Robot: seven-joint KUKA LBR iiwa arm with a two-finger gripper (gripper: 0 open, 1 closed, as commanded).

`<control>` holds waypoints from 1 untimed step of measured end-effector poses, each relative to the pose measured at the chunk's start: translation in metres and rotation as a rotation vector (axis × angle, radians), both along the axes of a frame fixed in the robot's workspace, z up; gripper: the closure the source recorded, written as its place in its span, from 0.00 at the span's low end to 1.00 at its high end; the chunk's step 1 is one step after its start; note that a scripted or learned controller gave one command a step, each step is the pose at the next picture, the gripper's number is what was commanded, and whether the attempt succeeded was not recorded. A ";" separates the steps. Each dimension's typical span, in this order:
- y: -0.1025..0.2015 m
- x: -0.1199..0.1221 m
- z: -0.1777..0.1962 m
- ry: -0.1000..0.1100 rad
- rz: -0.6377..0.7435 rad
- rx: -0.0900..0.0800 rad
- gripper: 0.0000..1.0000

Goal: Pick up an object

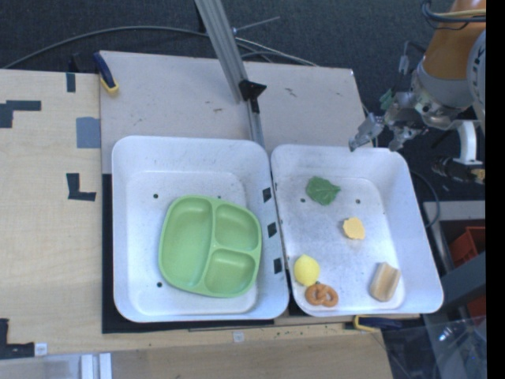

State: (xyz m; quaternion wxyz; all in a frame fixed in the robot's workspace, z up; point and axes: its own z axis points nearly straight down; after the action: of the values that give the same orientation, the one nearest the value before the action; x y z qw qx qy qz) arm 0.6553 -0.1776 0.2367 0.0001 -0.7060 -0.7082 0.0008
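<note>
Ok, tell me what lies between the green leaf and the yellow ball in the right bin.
Bare white bin floor, seen in the camera view. The orange piece sits off to the right of the line from leaf to ball.

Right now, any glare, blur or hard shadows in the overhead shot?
Camera view: lighting is even and soft, with faint shadows beside the green tray. The white bins are bright but keep their scuff marks visible. The tool at the right bin's far rim looks slightly soft, its small parts hard to resolve.
</note>
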 end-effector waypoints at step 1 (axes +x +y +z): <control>0.000 0.000 0.000 0.000 0.000 0.000 0.00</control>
State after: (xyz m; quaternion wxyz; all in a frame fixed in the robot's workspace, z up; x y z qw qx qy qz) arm 0.6552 -0.1776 0.2367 0.0001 -0.7061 -0.7081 0.0010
